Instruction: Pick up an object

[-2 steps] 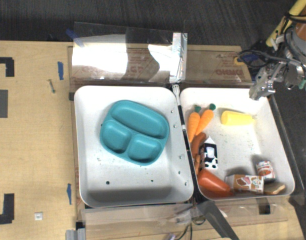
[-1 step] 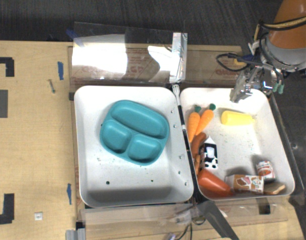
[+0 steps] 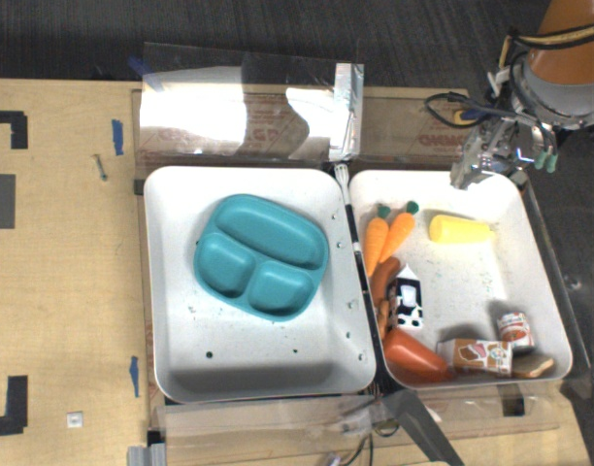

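Camera view: gripper [image 3: 481, 168] over right white bin [image 3: 542, 250] back rim; can't tell its state. Nearest: yellow plastic block [image 3: 459, 228], prob. light, stiff, slick; we'd pinch across short sides.

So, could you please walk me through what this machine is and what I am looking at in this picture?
This is one camera fixed above a bench, looking down at a slant. The grey machine with the orange band at the upper right is a robot arm; its hand hangs over the far corner of the right bin, and I see nothing held in it. That bin holds toy food: two carrots, a yellow block, a small black-and-white cow, a red piece and some small packets. The left bin holds a teal divided tray. The arm's job is to pick one object up.
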### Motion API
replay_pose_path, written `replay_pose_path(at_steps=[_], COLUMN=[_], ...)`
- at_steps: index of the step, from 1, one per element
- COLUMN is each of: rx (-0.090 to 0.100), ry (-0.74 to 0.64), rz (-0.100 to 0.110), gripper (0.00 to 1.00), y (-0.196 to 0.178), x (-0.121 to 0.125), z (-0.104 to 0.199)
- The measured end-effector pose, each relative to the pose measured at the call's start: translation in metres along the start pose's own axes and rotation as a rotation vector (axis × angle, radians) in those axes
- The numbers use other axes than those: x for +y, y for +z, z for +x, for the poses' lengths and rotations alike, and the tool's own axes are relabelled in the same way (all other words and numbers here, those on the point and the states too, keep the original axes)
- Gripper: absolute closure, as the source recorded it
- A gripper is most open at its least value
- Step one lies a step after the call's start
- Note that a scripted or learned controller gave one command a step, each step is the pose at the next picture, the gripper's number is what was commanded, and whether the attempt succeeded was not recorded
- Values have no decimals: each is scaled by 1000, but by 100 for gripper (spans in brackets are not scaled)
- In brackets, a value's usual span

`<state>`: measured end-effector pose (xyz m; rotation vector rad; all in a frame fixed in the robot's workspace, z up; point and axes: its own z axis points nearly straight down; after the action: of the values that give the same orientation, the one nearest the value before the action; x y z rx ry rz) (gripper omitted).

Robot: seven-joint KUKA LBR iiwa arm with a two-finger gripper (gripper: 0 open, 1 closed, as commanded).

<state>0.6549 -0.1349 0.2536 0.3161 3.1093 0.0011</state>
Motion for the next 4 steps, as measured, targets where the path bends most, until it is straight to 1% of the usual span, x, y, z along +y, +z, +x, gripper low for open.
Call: replay_pose_path(at_steps=[1, 2, 3, 4], rx=[4, 11, 15, 11], ry=[118, 171, 65, 63], rz=[0, 3, 2, -1], gripper=[100, 100, 100, 100], y=[-36, -33, 19, 22], x=[38, 16, 44, 113], z=[10, 72, 145, 97])
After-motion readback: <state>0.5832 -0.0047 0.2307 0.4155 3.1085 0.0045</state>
